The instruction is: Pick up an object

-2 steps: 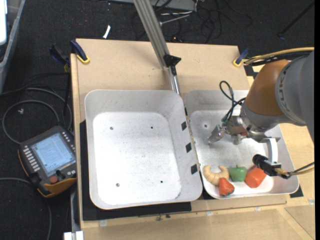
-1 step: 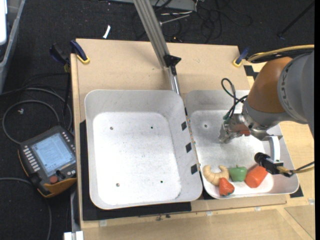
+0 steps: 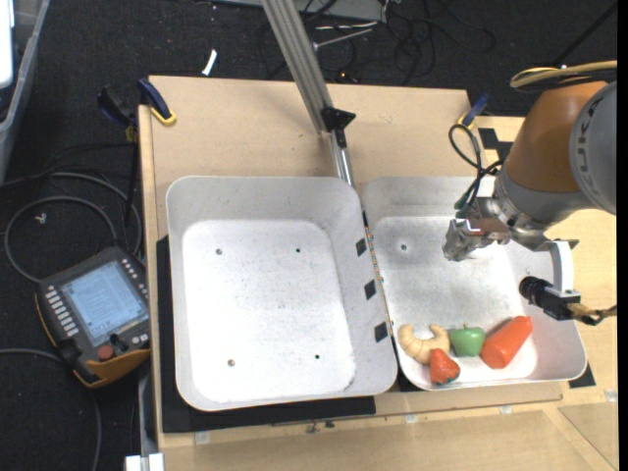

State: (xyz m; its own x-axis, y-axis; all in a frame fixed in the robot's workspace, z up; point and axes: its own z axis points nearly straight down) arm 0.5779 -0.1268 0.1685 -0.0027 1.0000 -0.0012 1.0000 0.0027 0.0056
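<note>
Approach step. Hand hovers over bare floor of right bin, right of centre frame; cannot tell its state. Nothing grasped. Carrot, green pepper, strawberry, pale curled piece clustered lower right. Next: shift toward cluster, descend.

1. Both bins, left bin and right bin, are white, peppered with fine dark specks
2. The bench is pale tan wood
3. The carrot-shaped toy is orange-red
4. The small pepper-like toy is bright green
5. The strawberry-like piece is red
6. The curved toy beside it is cream with tan shading
7. The arm is grey with an orange band
8. The pendant on the floor is grey with orange trim and a pale blue screen
</note>
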